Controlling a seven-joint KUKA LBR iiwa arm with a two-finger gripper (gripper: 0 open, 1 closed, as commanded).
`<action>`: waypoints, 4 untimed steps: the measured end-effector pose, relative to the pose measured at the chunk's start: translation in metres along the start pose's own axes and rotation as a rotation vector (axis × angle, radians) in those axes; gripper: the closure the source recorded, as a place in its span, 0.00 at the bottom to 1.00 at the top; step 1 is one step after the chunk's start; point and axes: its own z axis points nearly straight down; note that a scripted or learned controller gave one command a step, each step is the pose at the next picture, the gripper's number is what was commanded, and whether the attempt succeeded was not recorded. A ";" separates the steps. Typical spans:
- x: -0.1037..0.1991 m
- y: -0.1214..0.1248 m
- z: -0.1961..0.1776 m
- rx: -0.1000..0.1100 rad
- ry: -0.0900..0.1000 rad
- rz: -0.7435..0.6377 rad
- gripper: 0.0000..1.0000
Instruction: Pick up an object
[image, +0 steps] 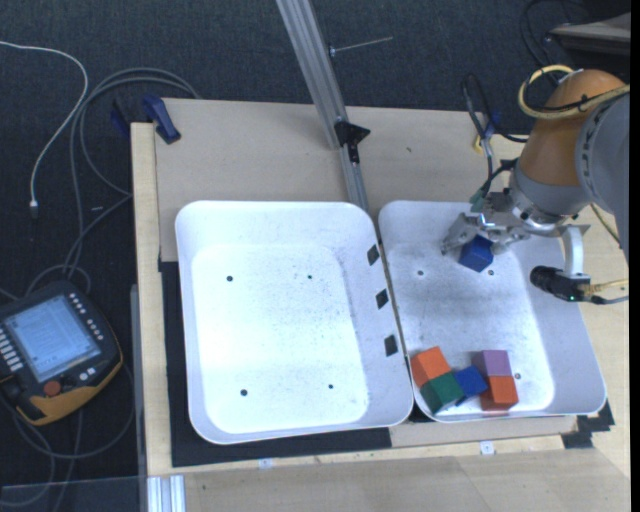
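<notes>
My gripper (480, 240) hangs over the far part of the right bin (455, 315), under the orange-banded wrist. A blue block (477, 254) sits between its fingers, and the gripper is shut on it. The block appears lifted a little off the bin floor. At the near edge of the same bin lies a cluster of blocks: an orange block (431, 364), a green block (445, 389), a small blue block (472, 380), a purple block (496, 361) and a red block (500, 392).
The left bin (270, 320) lies beside the right one, with black clips along the shared edge. A slanted metal pole (322, 80) rises behind the bins. A teach pendant (50, 345) and cables lie on the floor at left.
</notes>
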 end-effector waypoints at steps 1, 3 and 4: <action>0.001 0.002 -0.011 -0.006 -0.001 -0.003 1.00; 0.018 -0.001 0.001 -0.005 -0.004 0.002 0.00; 0.020 0.001 -0.010 -0.010 -0.003 -0.002 1.00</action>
